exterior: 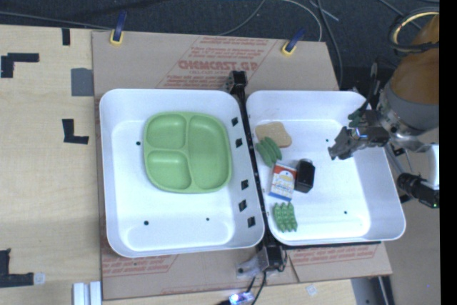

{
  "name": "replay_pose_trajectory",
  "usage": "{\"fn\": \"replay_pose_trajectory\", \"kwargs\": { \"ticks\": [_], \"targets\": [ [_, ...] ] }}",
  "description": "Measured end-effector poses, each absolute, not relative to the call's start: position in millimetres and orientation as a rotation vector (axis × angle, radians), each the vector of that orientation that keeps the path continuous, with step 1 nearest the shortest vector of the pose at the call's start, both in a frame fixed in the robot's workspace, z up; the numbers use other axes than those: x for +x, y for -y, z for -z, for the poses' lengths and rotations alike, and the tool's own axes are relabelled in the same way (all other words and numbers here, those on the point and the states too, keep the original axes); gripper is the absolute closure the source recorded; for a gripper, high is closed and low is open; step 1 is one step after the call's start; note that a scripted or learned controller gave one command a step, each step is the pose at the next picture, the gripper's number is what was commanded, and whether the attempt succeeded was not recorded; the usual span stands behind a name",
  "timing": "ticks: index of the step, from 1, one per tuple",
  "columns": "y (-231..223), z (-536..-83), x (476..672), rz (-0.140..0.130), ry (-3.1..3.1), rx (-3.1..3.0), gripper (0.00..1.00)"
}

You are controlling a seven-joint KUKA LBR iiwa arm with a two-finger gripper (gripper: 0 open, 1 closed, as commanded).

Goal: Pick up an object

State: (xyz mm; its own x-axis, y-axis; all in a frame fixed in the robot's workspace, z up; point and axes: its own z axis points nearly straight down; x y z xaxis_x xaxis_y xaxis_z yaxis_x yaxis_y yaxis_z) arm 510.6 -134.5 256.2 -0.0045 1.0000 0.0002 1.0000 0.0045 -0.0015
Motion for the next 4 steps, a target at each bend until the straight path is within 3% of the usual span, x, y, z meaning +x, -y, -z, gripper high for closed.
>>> {"fn": "replay_pose_trajectory", "kwargs": {
  "ticks": [4],
  "targets": [
    [-65.3, -214.6, 525.4, -0.002, 2.227, -2.214, 1.00]
  ]
}}
